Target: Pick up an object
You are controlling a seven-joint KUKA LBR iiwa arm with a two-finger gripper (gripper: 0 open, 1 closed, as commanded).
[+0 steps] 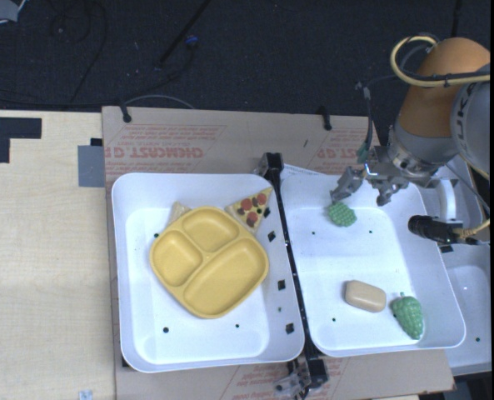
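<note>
The claw (361, 197) hangs over the back edge of the right bin (434, 261). Its two fingers are spread wide and there is nothing between them. The small green lump (341, 215) lies just below the claw, on the bin floor near the back left corner. It sits a little way off both walls. The middle of this bin is bare and white, so there is lots of room there. A tan bar (365, 296) lies near the front. A green berry (408, 316) sits just beside it, close to the front right corner. A black strip (285, 248) runs between the two bins. In the left bin (134, 307) a yellow plate (210, 261) with three parts takes up most of the middle. Bare floor shows along the front and the left side. A toy pizza slice (253, 208) lies at the plate's back edge, close to the black strip. Both bins sit on a sheet of brown cardboard (197, 136) on the pale desk (38, 273). Red letters are printed on the cardboard behind the bins and at the front edge. They are upside down from here, and I cannot read them for sure.
</note>
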